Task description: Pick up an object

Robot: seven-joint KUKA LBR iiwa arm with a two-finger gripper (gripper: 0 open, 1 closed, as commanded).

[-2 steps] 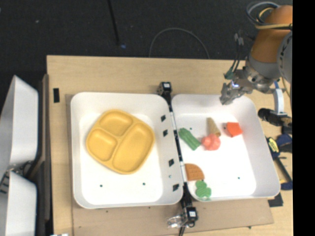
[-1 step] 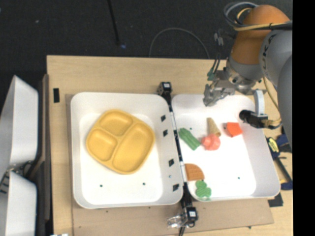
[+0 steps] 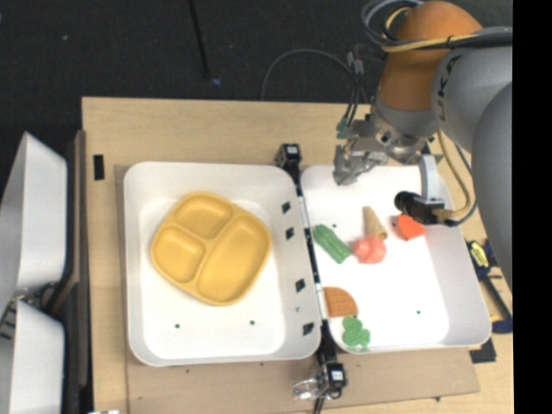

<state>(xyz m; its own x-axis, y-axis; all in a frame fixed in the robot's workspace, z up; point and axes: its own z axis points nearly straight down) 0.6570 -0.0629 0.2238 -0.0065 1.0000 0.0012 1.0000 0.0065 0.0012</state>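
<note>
Hovering our tool (image 3: pixel 352 169) over the right bin's (image 3: pixel 448 309) far-left corner, grip state unreadable, we judge we're approaching and must next descend onto the green piece (image 3: pixel 331 243)

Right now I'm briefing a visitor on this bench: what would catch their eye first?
Probably the yellow divided plate, alone in the left bin. Next, the grey-and-orange arm coming in from the upper right, its gripper above the right bin's far-left corner. Small bright toys are scattered there, among them a pink piece.

Glossy yellow plastic tray (image 3: pixel 210 248); matt wooden bench (image 3: pixel 216 115).
</note>
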